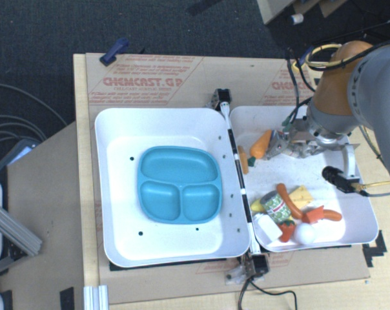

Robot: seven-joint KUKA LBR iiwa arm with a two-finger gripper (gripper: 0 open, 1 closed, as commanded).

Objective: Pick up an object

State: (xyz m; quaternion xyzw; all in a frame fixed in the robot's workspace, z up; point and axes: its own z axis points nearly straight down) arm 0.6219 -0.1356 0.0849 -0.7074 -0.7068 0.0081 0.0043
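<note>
The carrot lies in the upper left part of my right bin, slanted, its tip pointing down toward the divider between the two bins. My gripper sits just right of it, low over the bin floor, the metal fingertips reaching toward the carrot's upper end; whether they touch it I cannot tell, and I cannot tell whether they are spread or pressed together, as the metal parts blur into one another from this angle. Nothing shows plainly between them. A thin orange piece lies along the left wall of the same bin, just below the carrot. Lower in that bin, toward the bottom right of the frame, is a crowded heap: a small can with a green and red label, a yellow piece just right of it, an orange sausage-like stick laid across between them, a red and orange piece farther right, a white block at the lower left of the heap, and a white ball by the bin's front wall. My arm comes in from the upper right of the frame, grey with the orange band above the wrist, and a black cable end hangs below the wrist over the bin. The left bin, in the middle of the frame, holds a blue three-part tray lying flat.
</note>
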